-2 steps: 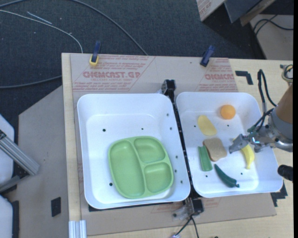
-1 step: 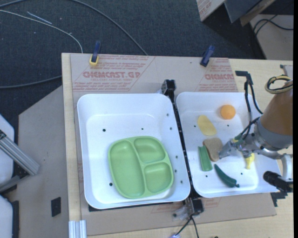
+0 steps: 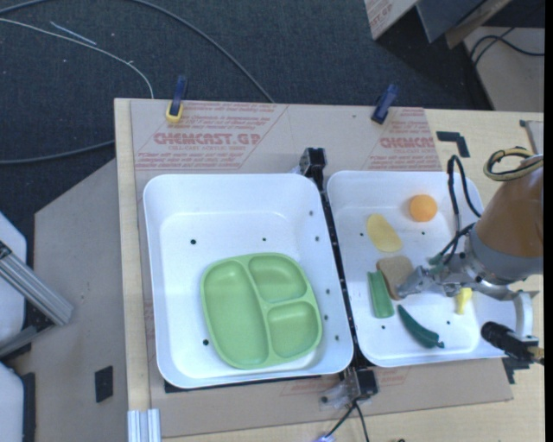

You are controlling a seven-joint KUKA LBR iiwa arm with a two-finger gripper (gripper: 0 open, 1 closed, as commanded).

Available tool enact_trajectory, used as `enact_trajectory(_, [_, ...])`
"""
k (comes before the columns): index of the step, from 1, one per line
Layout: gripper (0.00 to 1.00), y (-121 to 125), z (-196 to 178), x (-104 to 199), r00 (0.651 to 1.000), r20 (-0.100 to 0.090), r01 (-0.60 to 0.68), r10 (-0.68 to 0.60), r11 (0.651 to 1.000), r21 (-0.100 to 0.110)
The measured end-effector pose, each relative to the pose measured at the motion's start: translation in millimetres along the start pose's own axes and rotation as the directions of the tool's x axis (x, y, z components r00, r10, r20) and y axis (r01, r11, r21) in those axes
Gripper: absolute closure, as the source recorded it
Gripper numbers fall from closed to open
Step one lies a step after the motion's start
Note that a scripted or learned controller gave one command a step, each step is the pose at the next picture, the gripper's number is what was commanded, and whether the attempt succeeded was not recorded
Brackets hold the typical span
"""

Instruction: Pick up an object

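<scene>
The bench (image 3: 216, 138) is topped with a tan board printed in faded red lettering. Two blue clamps grip its far edge, one with a yellow tip at eleven o'clock (image 3: 176, 97) and another at one o'clock (image 3: 385, 104). Dark blue-grey carpet (image 3: 78, 69) covers the floor, crossed by thin grey cables (image 3: 130, 65) at ten o'clock. A cardboard box (image 3: 390, 15) sits at one o'clock. A pale metal rail (image 3: 33, 285) lies at nine o'clock.
</scene>
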State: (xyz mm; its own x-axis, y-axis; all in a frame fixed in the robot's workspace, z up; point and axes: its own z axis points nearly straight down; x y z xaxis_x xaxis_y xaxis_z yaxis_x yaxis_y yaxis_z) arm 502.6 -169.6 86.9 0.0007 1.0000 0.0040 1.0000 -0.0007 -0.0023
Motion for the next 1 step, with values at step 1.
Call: enact_trajectory(1, [1.00, 1.8, -12.1, 0.2, 1.000, 0.002, 0.000, 0.000, 1.000, -0.007])
